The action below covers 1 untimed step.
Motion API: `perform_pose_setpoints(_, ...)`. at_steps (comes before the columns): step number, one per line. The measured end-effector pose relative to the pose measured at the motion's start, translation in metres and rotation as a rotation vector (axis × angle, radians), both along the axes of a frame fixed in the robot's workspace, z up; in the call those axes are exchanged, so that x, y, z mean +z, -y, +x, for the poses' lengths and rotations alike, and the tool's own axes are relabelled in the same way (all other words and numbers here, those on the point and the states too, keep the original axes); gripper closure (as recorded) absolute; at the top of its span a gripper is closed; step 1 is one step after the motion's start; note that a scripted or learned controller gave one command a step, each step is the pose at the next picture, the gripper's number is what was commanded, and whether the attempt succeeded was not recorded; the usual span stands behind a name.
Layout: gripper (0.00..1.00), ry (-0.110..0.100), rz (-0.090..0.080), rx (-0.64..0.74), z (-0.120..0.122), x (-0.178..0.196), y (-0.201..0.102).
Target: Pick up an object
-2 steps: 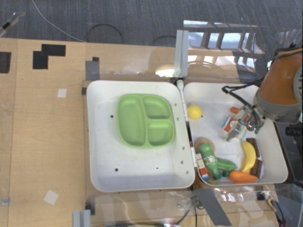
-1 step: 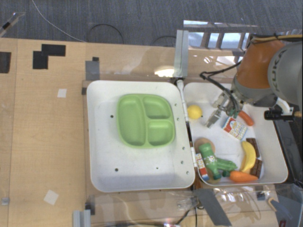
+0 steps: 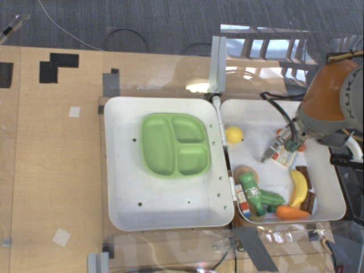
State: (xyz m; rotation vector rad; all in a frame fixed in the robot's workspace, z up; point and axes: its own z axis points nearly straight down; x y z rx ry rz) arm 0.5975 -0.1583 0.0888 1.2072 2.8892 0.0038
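Note:
My gripper [image 3: 274, 150] reaches from the right into the middle of the right bin [image 3: 256, 115], low over its floor. Right beside its tip lies a small white packet with red and green print [image 3: 286, 154]; whether the two touch is unclear. A yellow lemon [image 3: 234, 134] lies to the left by the divider. In the front part of the bin lie a green bottle [image 3: 254, 193], a banana [image 3: 298, 187], an orange carrot [image 3: 292, 212] and a round tan object [image 3: 246, 173]. A dark brown bar [image 3: 307, 198] lies beside the banana.
The left bin [image 3: 128, 203] holds a green divided plate [image 3: 174, 144]. A metal post [image 3: 217, 64] stands behind the wall between the bins. The orange-banded arm [image 3: 329, 95] hangs over the right bin's far right corner, with a black cable [image 3: 280, 108] looping from it.

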Motion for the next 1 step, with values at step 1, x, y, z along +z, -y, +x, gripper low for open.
perform_pose_setpoints(1,0.00,0.002,0.001,-0.144,-0.0145,0.0004,-0.0289)
